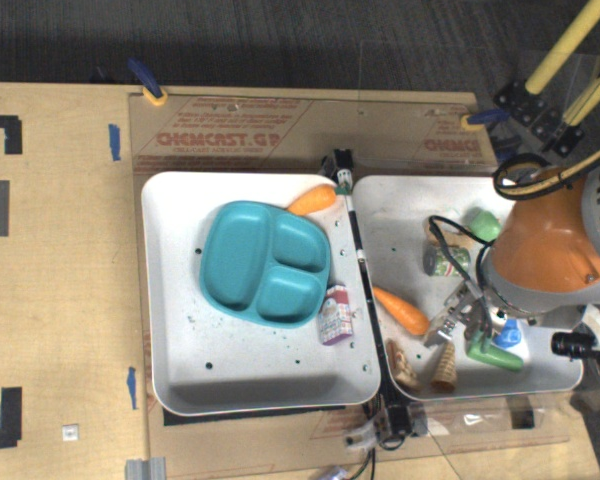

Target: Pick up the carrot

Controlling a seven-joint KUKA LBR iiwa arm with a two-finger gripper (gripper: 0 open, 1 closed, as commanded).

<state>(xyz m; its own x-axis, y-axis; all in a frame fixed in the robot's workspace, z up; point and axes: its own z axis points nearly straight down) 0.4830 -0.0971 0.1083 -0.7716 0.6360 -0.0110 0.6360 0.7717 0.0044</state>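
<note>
We see the carrot (401, 310) lying in the right bin (400, 203), near that bin's left wall, slanting from far-left to near-right. The gripper (448, 330) sits just beside the carrot's near-right end, close to touching it, but nothing lies between its fingers; we cannot tell if they are spread or closed, the metal parts blur together. The arm (547, 243) comes in from the right, orange band wide and glossy, with black cables looped over it.

The carrot is smooth, tapered, bright orange. We count two orange tapered things: this one, and a second orange piece (313, 199) at the far edge of the left bin (180, 298), touching the teal tray (264, 262). The tray is one, plastic, rounded, with three compartments.

Near the tray's near-right corner lies one small packet (334, 316), pale with purple print. In the right bin we count one green can (445, 260), one pale green round thing (484, 224) far of it, one green bottle (495, 350) with a blue label to the right of the gripper, and two brown pieces (445, 366) at the near wall. Both bins are white, shallow, with rounded corners, standing on cardboard (220, 133).
</note>
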